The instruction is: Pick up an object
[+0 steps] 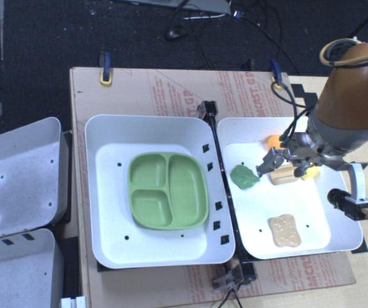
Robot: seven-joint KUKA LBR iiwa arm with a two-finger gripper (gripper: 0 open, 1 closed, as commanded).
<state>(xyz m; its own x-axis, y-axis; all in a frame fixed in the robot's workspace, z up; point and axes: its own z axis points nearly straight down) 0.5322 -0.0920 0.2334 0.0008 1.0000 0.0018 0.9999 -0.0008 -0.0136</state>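
Observation:
In the right bin [338,236], a green leafy piece [243,177] lies near the left wall. A tan block [283,176] sits just right of it, with a yellow piece [309,172] beside that. An orange piece [273,141] peeks out behind the arm. A beige toast-like slab [284,230] lies toward the front. My gripper [271,164] hovers low over the tan block, between it and the green piece. It hides part of the block. Nothing is visibly held.
The left bin [107,236] holds a green divided plate [168,190]. A black divider rail [220,185] runs between the bins. A grey tray [17,172] lies off the bench at the left. Cables hang by the arm at the right.

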